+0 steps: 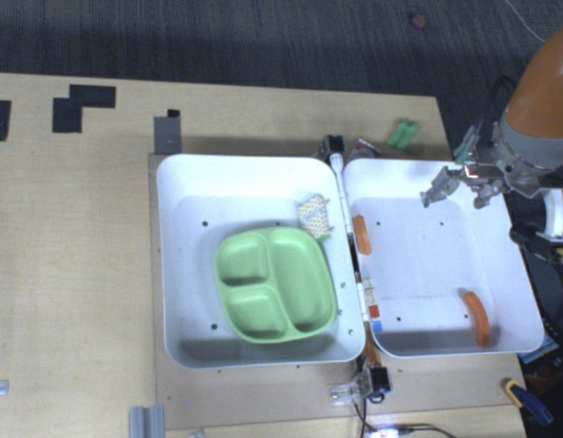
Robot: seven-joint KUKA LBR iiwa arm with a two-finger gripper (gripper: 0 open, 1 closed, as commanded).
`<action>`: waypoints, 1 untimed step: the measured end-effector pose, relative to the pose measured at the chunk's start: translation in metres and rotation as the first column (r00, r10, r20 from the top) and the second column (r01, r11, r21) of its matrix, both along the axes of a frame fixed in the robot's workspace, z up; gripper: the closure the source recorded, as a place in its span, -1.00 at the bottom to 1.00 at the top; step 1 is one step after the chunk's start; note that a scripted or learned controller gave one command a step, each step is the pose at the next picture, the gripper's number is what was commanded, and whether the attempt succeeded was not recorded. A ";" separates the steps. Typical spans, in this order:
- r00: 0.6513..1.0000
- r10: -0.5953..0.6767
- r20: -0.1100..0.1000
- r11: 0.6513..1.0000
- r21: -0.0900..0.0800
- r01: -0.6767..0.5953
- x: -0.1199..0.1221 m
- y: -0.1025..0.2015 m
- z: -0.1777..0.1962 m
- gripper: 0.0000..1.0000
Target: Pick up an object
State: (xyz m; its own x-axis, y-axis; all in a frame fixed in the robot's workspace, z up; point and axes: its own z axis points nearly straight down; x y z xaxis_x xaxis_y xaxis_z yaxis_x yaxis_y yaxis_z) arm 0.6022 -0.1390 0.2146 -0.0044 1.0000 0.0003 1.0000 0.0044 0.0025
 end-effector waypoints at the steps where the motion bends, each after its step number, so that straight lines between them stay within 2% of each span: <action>1: 1.000 -0.001 0.002 1.000 0.000 0.001 -0.036 0.051 -0.126 -1.00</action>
